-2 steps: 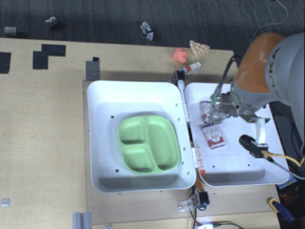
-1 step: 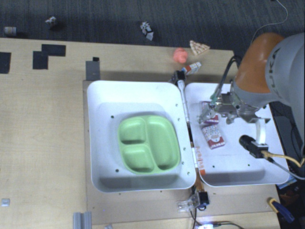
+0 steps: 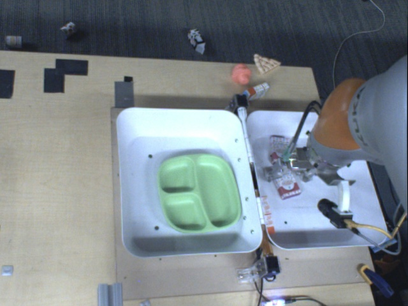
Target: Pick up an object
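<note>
Nearest, at front bench edge, right of and nearer than green divided plastic plate (image 3: 199, 192): small clear plastic piece (image 3: 253, 273). Plate is laid in left shallow white bin (image 3: 131, 171). Right shallow white bin (image 3: 319, 238) is set right of plate. In it, right of plate, red-and-white flat packet (image 3: 289, 190) is found. Just beyond packet, grey two-finger gripper (image 3: 285, 163) is lowered; its opening cannot be told, nothing is seen held. Slightly farther, clear crumpled wrapper (image 3: 276, 143) is seen. Far beyond plate, on bench: pink round ball (image 3: 241, 74).
</note>
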